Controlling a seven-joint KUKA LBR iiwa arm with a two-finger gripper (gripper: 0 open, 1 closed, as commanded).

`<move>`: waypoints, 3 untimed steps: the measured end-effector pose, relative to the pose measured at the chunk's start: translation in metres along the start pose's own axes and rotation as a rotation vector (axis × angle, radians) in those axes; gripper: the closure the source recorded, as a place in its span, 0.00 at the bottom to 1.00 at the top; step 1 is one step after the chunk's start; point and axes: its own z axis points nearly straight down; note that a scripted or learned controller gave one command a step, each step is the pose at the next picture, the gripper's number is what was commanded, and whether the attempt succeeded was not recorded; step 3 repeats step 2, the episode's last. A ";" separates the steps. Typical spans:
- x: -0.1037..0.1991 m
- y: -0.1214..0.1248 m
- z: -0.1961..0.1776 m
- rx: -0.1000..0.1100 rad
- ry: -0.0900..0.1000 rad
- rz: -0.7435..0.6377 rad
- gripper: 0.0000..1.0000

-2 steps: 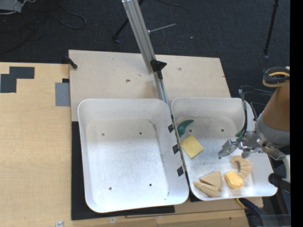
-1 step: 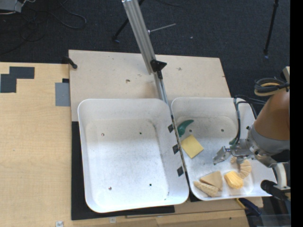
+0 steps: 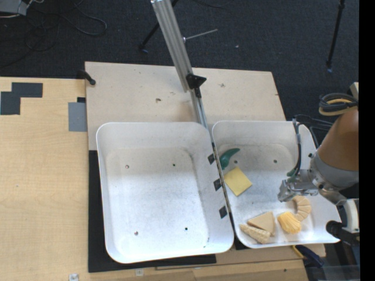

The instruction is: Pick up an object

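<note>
The gripper [image 3: 291, 190] hangs low at the right side of the right bin [image 3: 258, 130], just above a curved tan piece [image 3: 303, 207]; whether it is released or clenched cannot be told. A clean pick probably calls for a straight descent centred on that piece, clear of the yellow lump [image 3: 289, 222] touching it. The piece looks pale, ridged and crescent-shaped, lying flat near the bin's right rim.

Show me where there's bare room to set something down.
The left bin has a bare floor wall to wall. In the right bin, room remains behind the yellow square; its front corner is crowded with tan pieces and the end effector.
</note>
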 end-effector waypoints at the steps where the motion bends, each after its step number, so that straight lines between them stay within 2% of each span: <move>1: -0.002 -0.004 -0.043 -0.006 -0.002 -0.001 1.00; 2: -0.006 -0.010 -0.103 -0.009 -0.003 -0.012 1.00; 3: -0.006 -0.010 -0.103 -0.009 -0.003 -0.012 1.00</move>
